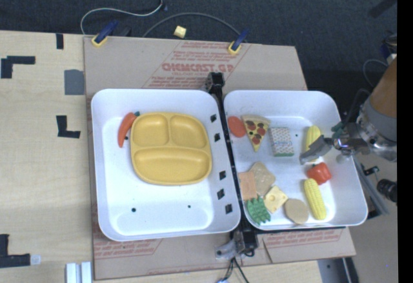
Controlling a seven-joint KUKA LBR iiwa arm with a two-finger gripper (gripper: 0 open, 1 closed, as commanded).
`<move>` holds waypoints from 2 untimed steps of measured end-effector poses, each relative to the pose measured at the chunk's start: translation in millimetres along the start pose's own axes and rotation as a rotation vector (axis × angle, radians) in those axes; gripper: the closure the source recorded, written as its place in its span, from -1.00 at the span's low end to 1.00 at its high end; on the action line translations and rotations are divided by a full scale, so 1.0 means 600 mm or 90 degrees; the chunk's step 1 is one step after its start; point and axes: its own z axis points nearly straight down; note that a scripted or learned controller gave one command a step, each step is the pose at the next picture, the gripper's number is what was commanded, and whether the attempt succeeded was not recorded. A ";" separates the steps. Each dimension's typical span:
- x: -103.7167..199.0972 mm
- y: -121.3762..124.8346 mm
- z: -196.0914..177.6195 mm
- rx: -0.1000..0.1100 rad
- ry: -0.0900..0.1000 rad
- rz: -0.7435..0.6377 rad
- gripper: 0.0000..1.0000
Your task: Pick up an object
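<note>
Gripper [321, 148], fingers spread, hovers in the right bin [326, 102] above a red piece [320, 173], beside yellow corn [312, 136].

Left bin [106, 165]: open floor lay in front of the yellow plate [171, 147].
Right bin [322, 102]: crowded (toy food packed close); bare floor only along its back wall.

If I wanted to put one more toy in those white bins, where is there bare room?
The left bin has the most: a broad bare strip below the yellow divided plate. The carrot takes its upper left. In the right bin, the top strip above the pizza slice is bare. Its lower half is crowded with food toys, and the pincer hangs by the red toy.
</note>
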 end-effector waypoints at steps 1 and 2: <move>-0.087 -0.011 0.177 0.004 0.000 0.003 -1.00; -0.013 0.121 0.257 -0.002 -0.001 -0.004 -1.00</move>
